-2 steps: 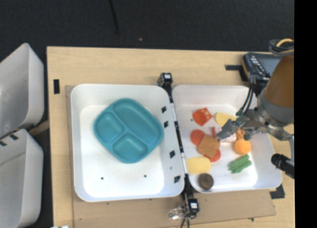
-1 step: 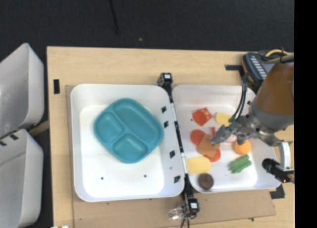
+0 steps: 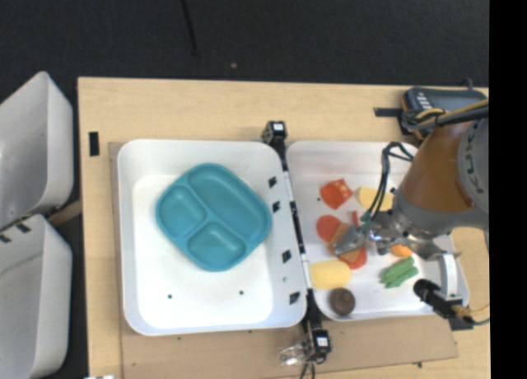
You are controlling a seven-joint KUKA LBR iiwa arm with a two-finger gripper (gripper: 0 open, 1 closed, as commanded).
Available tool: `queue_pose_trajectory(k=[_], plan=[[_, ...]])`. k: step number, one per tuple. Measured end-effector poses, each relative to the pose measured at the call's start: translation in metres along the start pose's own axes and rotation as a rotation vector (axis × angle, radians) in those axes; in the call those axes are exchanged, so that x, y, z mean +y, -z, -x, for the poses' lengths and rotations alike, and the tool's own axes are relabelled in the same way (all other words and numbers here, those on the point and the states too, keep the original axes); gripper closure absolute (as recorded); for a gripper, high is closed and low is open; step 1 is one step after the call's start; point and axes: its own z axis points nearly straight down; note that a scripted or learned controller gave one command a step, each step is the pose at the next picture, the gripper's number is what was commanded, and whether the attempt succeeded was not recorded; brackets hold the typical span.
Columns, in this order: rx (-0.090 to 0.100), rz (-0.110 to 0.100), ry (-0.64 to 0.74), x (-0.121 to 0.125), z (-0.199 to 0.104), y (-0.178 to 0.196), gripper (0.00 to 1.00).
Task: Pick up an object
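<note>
Brown round piece point(image 3: 341, 301) lies nearest — claw point(image 3: 352, 240) among red pieces point(image 3: 329, 228), its state unclear.

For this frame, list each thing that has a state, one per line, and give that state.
Blue divided plate: flat in the left bin, compartments bare.
Gripper: low in the right bin, over the red pieces; grasp unclear.
Yellow piece: lying loose.
Green piece: lying loose.
Brown round piece: loose near the front wall.

Single fixed camera above bench point(image 3: 99, 204), looking down at slant, fairly far; both bins point(image 3: 132, 287) framed.
</note>
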Motion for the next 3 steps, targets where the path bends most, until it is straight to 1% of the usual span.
queue_pose_trajectory(k=[1, 2, 3], plan=[[-0.001, 0.004, -0.001, 0.000, 0.001, -0.017, 0.00], [-0.002, 0.011, -0.008, 0.002, 0.003, -0.004, 1.00], [-0.003, 0.012, 0.000, 0.003, 0.007, 0.059, 1.00]])
